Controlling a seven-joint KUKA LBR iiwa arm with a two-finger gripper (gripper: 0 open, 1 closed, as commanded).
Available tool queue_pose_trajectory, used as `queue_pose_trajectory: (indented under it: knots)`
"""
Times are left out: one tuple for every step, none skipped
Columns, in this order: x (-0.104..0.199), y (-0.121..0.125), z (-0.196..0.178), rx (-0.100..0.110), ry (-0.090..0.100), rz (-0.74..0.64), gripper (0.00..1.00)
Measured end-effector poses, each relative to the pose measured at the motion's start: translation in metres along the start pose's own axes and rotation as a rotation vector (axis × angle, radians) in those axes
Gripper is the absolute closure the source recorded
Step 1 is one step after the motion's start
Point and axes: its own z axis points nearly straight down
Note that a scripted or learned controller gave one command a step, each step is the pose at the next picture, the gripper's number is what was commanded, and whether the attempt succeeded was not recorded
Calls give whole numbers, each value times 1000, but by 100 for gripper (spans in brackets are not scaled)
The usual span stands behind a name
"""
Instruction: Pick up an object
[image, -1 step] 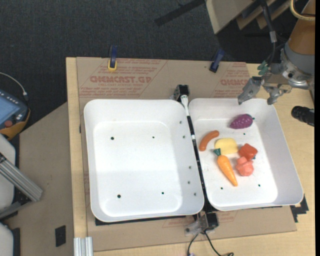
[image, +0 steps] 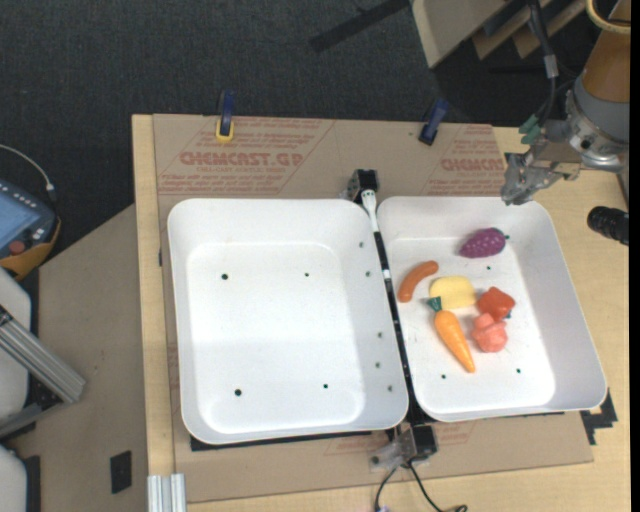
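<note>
My tool (image: 520, 190) hangs at the right bin's (image: 560, 390) far rim; its grip I cannot tell. I'd drop onto the purple grapes (image: 483, 242), nearest below-left, standing clear of the other toys.

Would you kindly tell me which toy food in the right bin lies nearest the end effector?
The purple grapes, at the bin's far side; the other toys lie farther from the end effector.

left bin (image: 200, 300) open, toys (image: 462, 310) crowd right bin (image: 560, 330)
</note>
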Motion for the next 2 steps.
queue_pose_trajectory:
  knots:
    - [15, -74, 60, 13, 4, 3, 100]
    - [113, -72, 34, 0, 1, -8, 100]
